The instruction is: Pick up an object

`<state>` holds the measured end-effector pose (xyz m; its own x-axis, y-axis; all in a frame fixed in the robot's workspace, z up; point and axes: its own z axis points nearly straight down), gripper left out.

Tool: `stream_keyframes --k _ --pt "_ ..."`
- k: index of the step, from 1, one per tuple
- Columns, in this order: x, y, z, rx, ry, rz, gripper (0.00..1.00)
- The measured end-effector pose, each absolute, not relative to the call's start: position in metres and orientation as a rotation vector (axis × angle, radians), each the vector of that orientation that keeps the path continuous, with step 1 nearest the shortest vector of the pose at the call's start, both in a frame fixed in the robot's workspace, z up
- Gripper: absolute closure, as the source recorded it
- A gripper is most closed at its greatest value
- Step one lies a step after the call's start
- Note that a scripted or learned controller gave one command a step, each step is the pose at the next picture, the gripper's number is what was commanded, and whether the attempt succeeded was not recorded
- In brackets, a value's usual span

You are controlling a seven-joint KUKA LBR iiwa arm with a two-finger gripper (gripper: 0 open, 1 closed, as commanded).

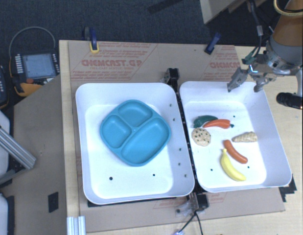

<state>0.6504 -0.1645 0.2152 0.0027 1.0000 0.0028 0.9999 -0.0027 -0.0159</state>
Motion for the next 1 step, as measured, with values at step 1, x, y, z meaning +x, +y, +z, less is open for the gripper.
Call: stream_keyframes --k 1 --pt "0.6532 -0.1638 0.225 -2.22 -2.221 0.001 0.0"
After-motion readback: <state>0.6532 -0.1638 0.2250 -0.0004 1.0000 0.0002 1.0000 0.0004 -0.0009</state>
